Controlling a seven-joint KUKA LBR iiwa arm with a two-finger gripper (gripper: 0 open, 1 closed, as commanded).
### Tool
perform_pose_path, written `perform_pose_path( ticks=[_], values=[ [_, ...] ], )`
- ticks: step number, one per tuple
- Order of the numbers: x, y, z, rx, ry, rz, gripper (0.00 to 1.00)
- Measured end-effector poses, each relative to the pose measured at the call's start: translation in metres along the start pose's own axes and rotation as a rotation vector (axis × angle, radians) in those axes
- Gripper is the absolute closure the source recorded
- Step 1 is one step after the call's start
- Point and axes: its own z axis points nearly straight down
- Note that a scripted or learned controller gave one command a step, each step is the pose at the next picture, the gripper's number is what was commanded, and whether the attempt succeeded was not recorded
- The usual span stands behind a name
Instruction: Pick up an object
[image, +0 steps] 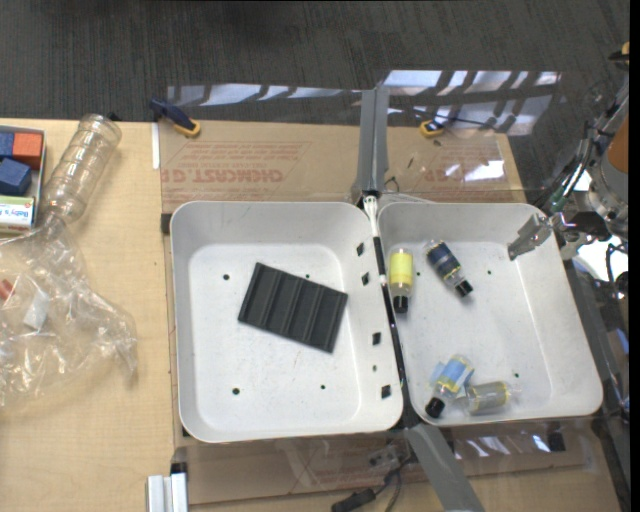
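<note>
Grey end effector (532, 236), above right bin (575, 330)

I see open floor across the middle of the right bin (560, 340), between the yellow bottle (400, 277) and dark bottle (448, 267) near its far-left corner and the blue bottle (449, 381) touching a clear bottle (488, 397) at its near edge. In the left bin (200, 330), a black ridged panel (293, 306) fills the centre, leaving room around it. My hand (528, 238) hangs at the right bin's far-right rim.
</note>
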Motion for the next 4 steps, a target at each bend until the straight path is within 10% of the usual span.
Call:
perform_pose_path(
  ticks=[1, 2, 3, 4],
  values=[
    [0.04, -0.08, 0.069, 0.001, 0.001, -0.007, 0.0],
    [0.055, 0.021, 0.126, 0.0, 0.0, -0.057, 0.0],
    [0.055, 0.021, 0.117, 0.0, -0.001, -0.058, 1.0],
    [0.092, 0.063, 0.011, -0.004, -0.002, 0.045, 1.0]
  ],
)
